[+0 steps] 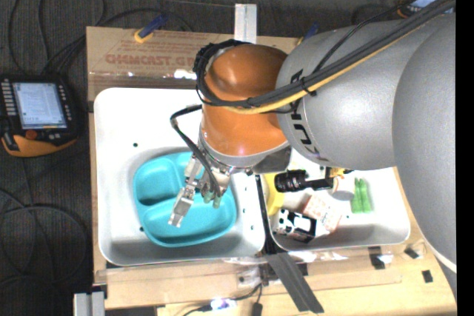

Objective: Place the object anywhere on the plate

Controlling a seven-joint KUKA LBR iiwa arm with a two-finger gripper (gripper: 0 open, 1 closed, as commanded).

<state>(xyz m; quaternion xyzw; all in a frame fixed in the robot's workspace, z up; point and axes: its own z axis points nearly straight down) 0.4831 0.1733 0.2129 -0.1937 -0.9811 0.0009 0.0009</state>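
Jaws spread, nothing between them; your two-finger gripper [197, 202] sits over the turquoise divided plastic plate [159, 222], near the shallow white bin [118, 129]'s front edge.

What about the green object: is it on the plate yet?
No, the green object lies in the bin on the view's right, while the turquoise plate sits in the other bin.

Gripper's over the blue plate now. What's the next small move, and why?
Likely a short lift straight up to check the grasp. The gripper hangs low over the blue plate in the left bin, yet I cannot make out any object in it, and the green item and pink-and-white box lie in the right bin. Releasing now may place nothing.
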